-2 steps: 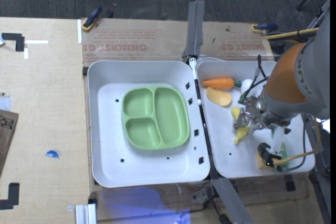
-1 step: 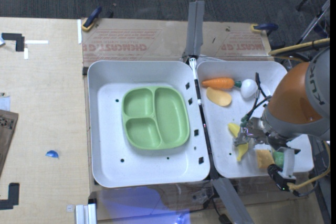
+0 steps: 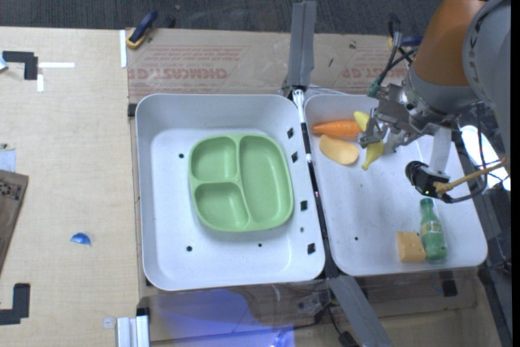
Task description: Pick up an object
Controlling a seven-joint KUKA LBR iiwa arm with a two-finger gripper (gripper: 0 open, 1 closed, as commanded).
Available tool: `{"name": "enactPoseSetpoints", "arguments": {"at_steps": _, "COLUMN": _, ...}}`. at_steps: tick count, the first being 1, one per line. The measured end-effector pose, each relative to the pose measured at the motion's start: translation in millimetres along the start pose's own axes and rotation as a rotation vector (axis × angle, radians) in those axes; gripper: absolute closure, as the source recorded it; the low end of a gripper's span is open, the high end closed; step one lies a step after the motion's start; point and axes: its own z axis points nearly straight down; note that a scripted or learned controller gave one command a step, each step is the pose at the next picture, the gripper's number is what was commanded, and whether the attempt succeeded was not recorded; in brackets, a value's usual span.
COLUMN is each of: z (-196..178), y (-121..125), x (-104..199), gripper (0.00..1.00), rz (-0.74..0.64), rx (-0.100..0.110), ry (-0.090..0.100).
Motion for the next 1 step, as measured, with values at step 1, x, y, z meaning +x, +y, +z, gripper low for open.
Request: {"name": "enactPoseSetpoints", "arguments": {"at_steps": 1, "z": 4.9, "y": -20.0, "x": -3.3, "gripper": 1.00, "rz": -0.141, "rx": 0.002, "ry": 0.000}}
